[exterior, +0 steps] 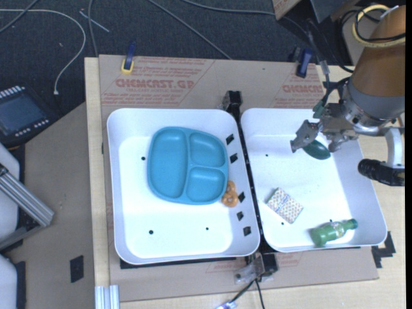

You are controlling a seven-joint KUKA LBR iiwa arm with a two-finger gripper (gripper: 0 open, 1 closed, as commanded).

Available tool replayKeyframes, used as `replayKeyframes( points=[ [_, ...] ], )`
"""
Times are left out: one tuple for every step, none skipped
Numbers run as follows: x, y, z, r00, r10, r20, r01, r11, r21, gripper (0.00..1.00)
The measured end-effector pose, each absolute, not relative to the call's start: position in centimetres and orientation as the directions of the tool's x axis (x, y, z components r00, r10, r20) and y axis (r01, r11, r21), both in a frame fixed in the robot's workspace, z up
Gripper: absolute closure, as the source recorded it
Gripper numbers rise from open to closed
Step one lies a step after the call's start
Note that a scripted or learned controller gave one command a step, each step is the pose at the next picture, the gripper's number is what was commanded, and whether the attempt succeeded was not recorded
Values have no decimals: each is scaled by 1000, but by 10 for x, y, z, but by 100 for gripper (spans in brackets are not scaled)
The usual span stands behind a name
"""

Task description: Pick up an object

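Tool (313, 140) sits over the upper part of the right bin (360, 201), arm in from the right. A dark teal object (318, 150) is right at the fingertips. It looks pinched between them, but the view is soft there, so I can't confirm a real grip or just contact. Whether it's lifted off the bin floor, can't tell.

Teal object: small, rounded, smooth-looking. Probably light and stiff, likely plastic. Curved surface means it can squirt out of a two-finger pinch; take it across the widest part, fingers square to it.

Other candidates in the right bin:
- Green bottle (333, 231), lying on its side near the bottom edge. Light, rigid, will roll. Grip across the body, not the neck.
- Patterned packet (284, 205), flat, mid-bin. Light, probably soft and crinkly; sits low, hard to get fingers under. Edge pinch only.

Left bin (122, 192):
- Blue tray (187, 165), three compartments. Stiff, light, too wide to span; only the rim is graspable.
- Small orange item (229, 196) touching the tray's lower-right edge, beside the divider. Too small to identify.

Writing: board under the bins reads "CHEMCAST GP" in red, printed twice, right-hand copy partly hidden. No legible label on the bottle or packet.
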State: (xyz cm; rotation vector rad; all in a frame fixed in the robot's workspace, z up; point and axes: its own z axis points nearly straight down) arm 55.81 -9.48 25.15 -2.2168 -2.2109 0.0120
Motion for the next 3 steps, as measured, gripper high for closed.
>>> replayKeyframes(
  points=[
    [560, -95, 257, 0, 1000, 1, 1000, 0, -1, 0],
    [562, -93, 215, 0, 1000, 2, 1000, 0, -6, 0],
    [553, -100, 161, 1, 1000, 2, 1000, -1, -8, 0]
  ],
)
